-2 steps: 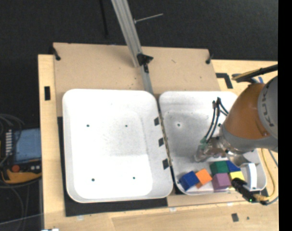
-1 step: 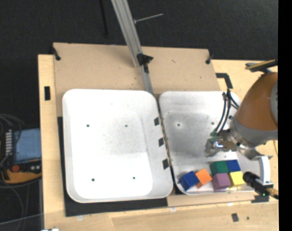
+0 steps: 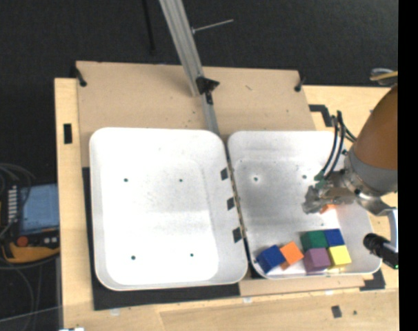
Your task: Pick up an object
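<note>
Several small coloured blocks lie in the near part of the right bin (image 3: 278, 157): a blue block (image 3: 270, 257), an orange block (image 3: 291, 253), a green block (image 3: 314, 241), a second blue block (image 3: 333, 237), a purple block (image 3: 318, 258) and a yellow block (image 3: 340, 255). My gripper (image 3: 322, 202) hangs low over the right bin's right side, just behind the green and blue blocks. A small orange-red patch (image 3: 329, 210) peeks out right under the gripper; I cannot tell whether it is held.
The left bin (image 3: 161, 205) sits beside the right one, with a row of clips along the shared edge. A slanted metal pole (image 3: 185, 43) rises from the bench behind the bins. Cables and a blue box (image 3: 36, 209) lie off the bench's left.
</note>
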{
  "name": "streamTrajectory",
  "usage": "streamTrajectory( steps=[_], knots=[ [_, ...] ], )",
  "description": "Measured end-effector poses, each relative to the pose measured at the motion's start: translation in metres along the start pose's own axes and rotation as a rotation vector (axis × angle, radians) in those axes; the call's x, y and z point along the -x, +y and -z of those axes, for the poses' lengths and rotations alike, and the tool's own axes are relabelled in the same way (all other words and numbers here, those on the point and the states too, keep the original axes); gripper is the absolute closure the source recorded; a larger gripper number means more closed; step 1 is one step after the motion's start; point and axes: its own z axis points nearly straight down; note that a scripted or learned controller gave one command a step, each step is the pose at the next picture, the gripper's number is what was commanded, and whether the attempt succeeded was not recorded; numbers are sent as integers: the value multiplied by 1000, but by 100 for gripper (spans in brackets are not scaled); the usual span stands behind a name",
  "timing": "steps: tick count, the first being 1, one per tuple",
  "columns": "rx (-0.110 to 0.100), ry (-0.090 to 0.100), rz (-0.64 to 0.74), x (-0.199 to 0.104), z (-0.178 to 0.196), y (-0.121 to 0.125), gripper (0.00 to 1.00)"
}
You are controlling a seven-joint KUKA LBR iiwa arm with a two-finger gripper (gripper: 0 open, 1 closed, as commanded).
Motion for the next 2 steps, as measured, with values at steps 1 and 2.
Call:
streamTrajectory(
  steps=[1, 2],
  knots=[
    [-4, 3, 6, -54, 13, 11, 100],
    [-8, 3, 0, -107, 5, 16, 100]
  ],
)
